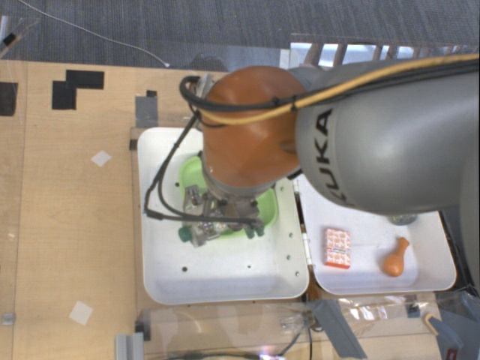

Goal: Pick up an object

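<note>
A light green object (192, 172) lies in the left white bin (225, 280), mostly hidden under the arm's orange wrist band. My gripper (217, 227) hangs low over the middle of this bin, right on top of the green object. Dark green parts show at the gripper's tips, beside more light green at its right side. The wrist covers the space between the tips. In the right bin (427, 280) lie a small red-and-white patterned packet (337, 247) and an orange pear-shaped object (395, 258).
The grey arm spans the upper right and covers much of the right bin. A black cable (161, 182) loops from the wrist down the left side of the gripper. The wooden bench (67, 223) stretches to the left with black markers at its far edge.
</note>
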Controlling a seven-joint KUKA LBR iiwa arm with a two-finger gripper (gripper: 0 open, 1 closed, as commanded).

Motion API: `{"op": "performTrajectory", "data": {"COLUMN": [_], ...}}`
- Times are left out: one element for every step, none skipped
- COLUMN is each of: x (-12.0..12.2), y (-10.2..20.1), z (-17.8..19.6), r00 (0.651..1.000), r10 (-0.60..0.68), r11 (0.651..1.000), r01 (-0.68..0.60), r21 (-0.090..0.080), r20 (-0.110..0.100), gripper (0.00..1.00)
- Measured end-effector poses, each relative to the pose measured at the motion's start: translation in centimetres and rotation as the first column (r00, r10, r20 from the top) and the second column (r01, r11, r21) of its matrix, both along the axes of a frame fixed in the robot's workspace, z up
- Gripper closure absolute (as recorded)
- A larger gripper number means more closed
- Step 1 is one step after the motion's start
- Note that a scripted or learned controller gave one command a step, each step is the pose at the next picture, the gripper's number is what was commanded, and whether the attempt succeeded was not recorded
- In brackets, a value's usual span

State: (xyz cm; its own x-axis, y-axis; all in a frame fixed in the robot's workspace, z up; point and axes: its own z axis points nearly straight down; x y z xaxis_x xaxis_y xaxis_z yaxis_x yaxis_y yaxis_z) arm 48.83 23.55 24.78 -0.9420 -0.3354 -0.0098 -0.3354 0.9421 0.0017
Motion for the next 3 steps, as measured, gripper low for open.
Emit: {"op": "performTrajectory", "data": {"x": [3.2,-0.1,0.0], "y": [-0.2,-1.8,-1.8], "z": [-0.1,1.0,3.7], "r00": [0.705,0.343,0.063], "r10": [0.709,0.939,0.998], "r11": [0.705,0.343,0.063], "r01": [-0.709,-0.939,-0.998], "r21": [-0.006,-0.009,-0.011], "r20": [0.001,-0.002,-0.002], "gripper": [1.0,1.0,1.0]}}
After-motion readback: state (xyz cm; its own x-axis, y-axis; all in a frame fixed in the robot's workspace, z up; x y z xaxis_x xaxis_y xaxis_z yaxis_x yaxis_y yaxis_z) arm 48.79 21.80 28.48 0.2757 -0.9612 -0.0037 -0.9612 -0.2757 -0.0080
